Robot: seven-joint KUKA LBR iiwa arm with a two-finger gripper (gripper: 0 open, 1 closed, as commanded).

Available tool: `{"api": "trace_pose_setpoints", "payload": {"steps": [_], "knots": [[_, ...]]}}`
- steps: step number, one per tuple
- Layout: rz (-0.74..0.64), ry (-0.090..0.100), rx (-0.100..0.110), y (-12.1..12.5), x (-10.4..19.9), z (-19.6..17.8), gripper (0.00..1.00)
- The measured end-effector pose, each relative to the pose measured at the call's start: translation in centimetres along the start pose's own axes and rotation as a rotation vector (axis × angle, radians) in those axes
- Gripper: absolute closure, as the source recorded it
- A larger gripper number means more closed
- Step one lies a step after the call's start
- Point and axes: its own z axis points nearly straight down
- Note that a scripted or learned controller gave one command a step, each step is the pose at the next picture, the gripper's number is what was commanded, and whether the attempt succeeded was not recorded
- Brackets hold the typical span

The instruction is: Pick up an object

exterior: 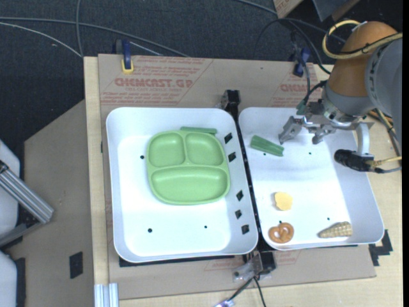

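My gripper [301,133] hangs over the far part of the right bin [358,197], its fingers spread open with nothing between them. A flat green piece [266,146] lies on the bin floor just left of and slightly below the left fingertip [285,134], apart from it. Nearer the front of the same bin lie a small yellow chunk [283,201], a brown pretzel [281,233] and a tan ridged cone [335,230].
The left bin [128,222] holds a green divided plate [187,167], with a thin green strip [198,130] at its far edge. A black ridge with clips [239,171] separates the two bins. Cardboard lies under both.
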Motion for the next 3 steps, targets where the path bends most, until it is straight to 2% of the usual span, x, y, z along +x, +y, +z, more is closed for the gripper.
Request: {"api": "trace_pose_setpoints", "payload": {"steps": [1,2,3], "knots": [[0.001,-0.001,-0.007,0.1,0.0,3.8,0.00],[0.000,-0.001,-0.014,0.4,0.1,2.3,1.00],[0.002,-0.004,-0.013,0.4,-0.9,-3.4,1.00]]}}
